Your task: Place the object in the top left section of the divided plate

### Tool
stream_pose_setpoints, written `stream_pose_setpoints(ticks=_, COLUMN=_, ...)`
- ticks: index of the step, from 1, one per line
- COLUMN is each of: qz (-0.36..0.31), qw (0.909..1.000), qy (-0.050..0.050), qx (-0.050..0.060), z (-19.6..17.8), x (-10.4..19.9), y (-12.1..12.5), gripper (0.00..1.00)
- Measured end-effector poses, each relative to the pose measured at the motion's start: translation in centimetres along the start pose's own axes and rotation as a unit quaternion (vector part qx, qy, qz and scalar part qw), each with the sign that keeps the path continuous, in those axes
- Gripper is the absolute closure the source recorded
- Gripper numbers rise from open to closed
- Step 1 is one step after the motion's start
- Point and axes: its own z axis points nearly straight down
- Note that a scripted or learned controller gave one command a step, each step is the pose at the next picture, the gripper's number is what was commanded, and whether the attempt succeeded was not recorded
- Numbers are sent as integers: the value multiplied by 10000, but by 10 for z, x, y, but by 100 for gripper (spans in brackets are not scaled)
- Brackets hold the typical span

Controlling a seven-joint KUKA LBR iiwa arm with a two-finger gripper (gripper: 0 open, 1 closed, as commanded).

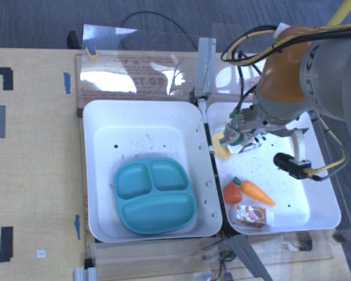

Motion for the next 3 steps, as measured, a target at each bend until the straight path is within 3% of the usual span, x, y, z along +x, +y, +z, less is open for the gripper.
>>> stream_pose_setpoints(ticks=1, qz=-2694, qw=9630, qy=15, qx=13, z=0, x=34, y=-103, gripper=100)
stream_pose_setpoints(ticks=2, qz=-3375, qw=9413, qy=2, qx=-4, z=0, x=94, y=-95, gripper=100)
stream_pose_setpoints(ticks=3, qz=-1604, qw=9870, qy=-8, qx=-8, z=-19, x=138, y=-89, gripper=100)
